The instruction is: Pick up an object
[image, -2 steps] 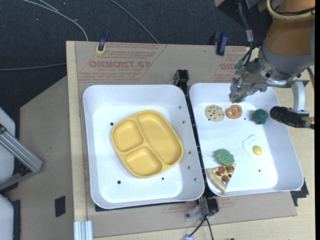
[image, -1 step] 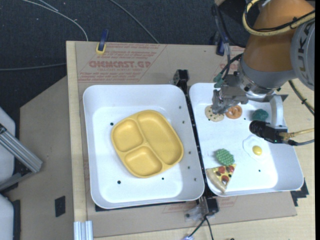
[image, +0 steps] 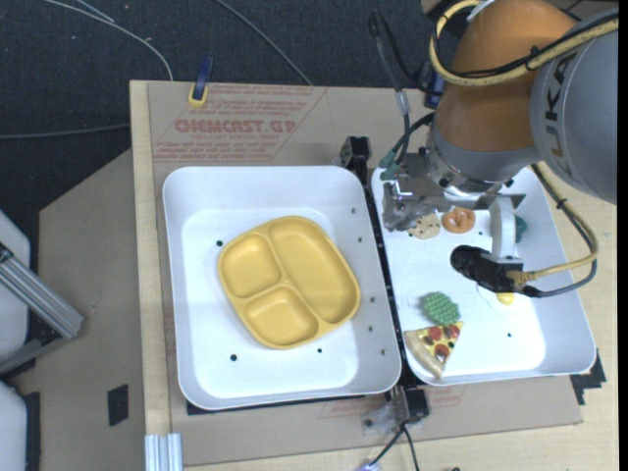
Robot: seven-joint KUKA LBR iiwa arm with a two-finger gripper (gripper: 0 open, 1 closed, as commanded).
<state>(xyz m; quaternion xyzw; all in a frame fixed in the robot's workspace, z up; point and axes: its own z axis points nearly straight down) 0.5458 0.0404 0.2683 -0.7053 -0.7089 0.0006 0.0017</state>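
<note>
Pizza slice point(image: 433, 345), green toy point(image: 442, 308), perhaps a cookie point(image: 426, 227), right bin point(image: 549, 346)

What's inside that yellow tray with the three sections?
Nothing that I can see: all three compartments of the yellow tray look bare. It lies in the left bin; whatever is beneath it is covered.
</note>
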